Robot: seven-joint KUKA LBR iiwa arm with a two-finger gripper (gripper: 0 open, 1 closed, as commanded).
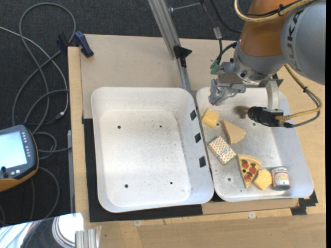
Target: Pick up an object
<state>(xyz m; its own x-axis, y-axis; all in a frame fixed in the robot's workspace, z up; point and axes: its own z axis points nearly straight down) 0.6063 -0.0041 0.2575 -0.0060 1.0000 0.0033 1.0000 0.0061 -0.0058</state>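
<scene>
**Nearly at the bin wall: gripper hangs beside the yellow block**

The grey arm, with its orange band, reaches in from the right and ends over the far left corner of the right bin. The gripper sits just past the yellow block, close to the side where this bin meets the left bin. From this angle I cannot tell whether the gripper is open or closed.

All the loose things lie in the right bin. The yellow block rests near the bin's left wall. A tan wedge lies just beside it, a little nearer the camera. Next along is a small patterned block, tilted on the bin floor. A toy pizza slice comes after that, with a yellow chunk touching its right edge. A small can stands upright just beside the chunk, in the near right corner.

A metal pole rises at a slant from between the two bins. A blue clamp grips the bench's far left corner.
</scene>
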